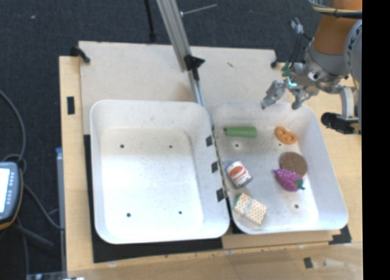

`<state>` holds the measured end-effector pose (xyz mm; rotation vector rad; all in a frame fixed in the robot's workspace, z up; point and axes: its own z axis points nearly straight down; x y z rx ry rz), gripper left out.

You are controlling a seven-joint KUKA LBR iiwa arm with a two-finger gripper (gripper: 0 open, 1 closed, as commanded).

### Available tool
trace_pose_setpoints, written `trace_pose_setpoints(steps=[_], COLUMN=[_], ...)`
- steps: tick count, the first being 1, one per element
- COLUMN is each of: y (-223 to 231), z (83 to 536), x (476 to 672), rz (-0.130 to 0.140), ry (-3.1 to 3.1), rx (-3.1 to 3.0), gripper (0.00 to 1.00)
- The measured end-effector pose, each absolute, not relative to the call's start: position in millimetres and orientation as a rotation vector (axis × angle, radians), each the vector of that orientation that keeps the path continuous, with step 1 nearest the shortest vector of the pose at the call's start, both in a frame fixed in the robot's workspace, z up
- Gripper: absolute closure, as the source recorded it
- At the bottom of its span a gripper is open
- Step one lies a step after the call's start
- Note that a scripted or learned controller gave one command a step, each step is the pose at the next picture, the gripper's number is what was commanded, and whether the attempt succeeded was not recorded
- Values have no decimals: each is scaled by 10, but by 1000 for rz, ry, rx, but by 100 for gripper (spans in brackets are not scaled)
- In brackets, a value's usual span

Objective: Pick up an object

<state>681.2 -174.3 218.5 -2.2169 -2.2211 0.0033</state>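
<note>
The gripper [285, 97] hangs spread wide, holding nothing, above the right bin's [329, 169] far rim; the orange pretzel [284, 135] lies nearest, green cylinder [240, 131] leftward.

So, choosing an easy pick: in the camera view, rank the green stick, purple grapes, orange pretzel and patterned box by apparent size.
1. patterned box
2. green stick, longer but thinner, so near a tie with the box
3. purple grapes
4. orange pretzel

Left of the counter [73, 150], a small screen device [7, 190] is cut off by the picture's edge. The markings on the can [239, 174] and wrapped packet [250, 208] are too small to read.
</note>
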Motion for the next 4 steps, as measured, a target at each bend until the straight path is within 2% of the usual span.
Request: trace_pose_setpoints(steps=[1, 3, 4], y=[-1754, -1749, -1763], z=[2222, 1084, 1237], x=[6820, 6838, 6857], rz=[4, 5, 4], ry=[-2228, -2232, -2244], rx=[-2219, -2212, -2213], gripper=[0, 0, 100])
